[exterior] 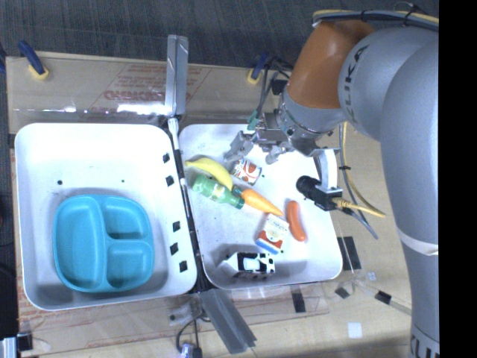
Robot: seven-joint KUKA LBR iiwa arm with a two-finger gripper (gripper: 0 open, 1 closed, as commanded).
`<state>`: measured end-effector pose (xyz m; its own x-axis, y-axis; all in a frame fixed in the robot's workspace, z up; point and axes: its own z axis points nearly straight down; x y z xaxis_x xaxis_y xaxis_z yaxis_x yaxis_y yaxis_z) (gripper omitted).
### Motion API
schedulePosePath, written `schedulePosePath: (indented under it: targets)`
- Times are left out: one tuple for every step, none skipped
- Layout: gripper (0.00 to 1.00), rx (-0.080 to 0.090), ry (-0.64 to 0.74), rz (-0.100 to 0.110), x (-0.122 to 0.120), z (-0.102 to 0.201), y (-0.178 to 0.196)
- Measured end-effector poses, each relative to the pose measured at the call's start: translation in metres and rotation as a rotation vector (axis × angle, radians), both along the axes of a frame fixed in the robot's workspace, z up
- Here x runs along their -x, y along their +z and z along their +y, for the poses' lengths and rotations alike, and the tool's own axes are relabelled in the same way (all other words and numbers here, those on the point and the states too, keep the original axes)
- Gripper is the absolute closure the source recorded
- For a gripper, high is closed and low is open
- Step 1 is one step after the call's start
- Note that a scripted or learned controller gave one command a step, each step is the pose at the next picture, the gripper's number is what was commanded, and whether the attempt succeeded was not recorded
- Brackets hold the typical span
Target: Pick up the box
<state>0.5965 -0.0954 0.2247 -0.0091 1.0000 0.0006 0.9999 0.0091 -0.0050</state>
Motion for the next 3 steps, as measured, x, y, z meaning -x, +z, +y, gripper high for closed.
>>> schedulePosePath:
  targets:
    - [0.00,0.001,-0.114,0.001,0.031,0.038,-0.007]
    - [0.00,0.001,-0.089,-0.002,0.102,-0.042,0.012]
    - [0.00,0.001,-0.088,-0.002,0.102,-0.042,0.012]
